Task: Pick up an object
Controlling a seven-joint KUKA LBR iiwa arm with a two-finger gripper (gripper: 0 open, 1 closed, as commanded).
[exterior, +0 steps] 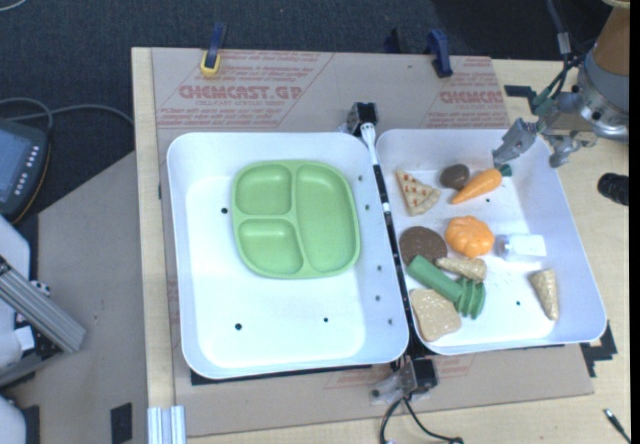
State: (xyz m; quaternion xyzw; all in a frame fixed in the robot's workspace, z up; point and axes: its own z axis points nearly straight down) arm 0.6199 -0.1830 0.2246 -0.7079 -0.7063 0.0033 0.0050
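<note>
Gripper (pixel 534 142) hangs over right bin (pixel 575 232), near its far edge, fingers apart, nothing between them. Orange carrot (pixel 476 185) lies just beside nearer fingertip, touching or not cannot tell. Brown round piece (pixel 455 175) and waffle wedge (pixel 416 192) left of carrot. Green divided plate (pixel 296 218) sits in left bin (pixel 200 312).

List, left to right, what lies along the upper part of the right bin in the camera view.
Waffle wedge → dark brown round piece → toy carrot → gripper, hovering above the bin's far right part.
</note>
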